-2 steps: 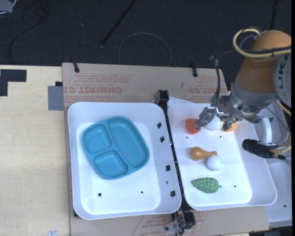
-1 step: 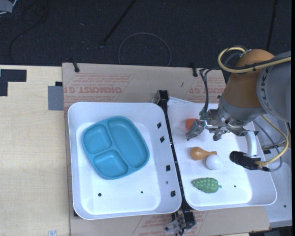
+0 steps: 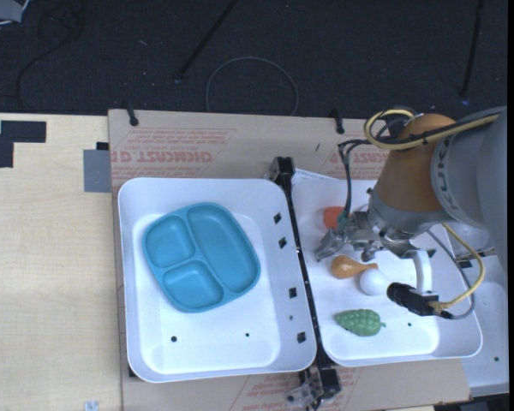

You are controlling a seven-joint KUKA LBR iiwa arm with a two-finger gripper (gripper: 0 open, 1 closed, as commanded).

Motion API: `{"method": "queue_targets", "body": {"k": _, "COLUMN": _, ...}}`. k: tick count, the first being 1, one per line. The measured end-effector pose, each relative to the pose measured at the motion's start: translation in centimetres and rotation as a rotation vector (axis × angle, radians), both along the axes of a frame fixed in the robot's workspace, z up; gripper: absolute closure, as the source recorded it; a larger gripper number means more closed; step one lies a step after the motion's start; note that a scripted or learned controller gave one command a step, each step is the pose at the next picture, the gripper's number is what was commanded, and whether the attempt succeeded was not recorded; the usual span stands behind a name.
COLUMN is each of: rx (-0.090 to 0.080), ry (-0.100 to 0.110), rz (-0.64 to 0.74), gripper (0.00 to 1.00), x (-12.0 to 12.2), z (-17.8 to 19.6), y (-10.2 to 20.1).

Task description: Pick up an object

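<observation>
In the right bin [image 3: 463, 332], my gripper [image 3: 349, 241] hangs low over the upper middle part. A red-orange object [image 3: 331, 216] lies just up and left of it, partly hidden by the wrist. Directly below the gripper sits an orange pear-shaped object [image 3: 349, 268], with a white egg [image 3: 373, 282] touching its right side. A green bunch of grapes [image 3: 360, 322] rests nearer the front wall. I see nothing lifted off the bin floor.
A blue three-compartment plate [image 3: 201, 255] lies in the left bin [image 3: 154, 349]. A black divider with clips [image 3: 295, 264] runs between the bins. The arm's cables and a black connector [image 3: 411, 299] hang over the right bin's right half.
</observation>
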State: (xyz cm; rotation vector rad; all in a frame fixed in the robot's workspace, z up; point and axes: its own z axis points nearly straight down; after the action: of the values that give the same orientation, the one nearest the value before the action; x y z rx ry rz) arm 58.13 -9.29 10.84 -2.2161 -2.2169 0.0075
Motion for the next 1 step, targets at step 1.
{"method": "queue_targets", "body": {"k": 1, "rx": 0.000, "ry": -0.003, "rz": -0.001, "gripper": 0.00, "x": -0.06, "z": -2.22, "y": 0.15}}
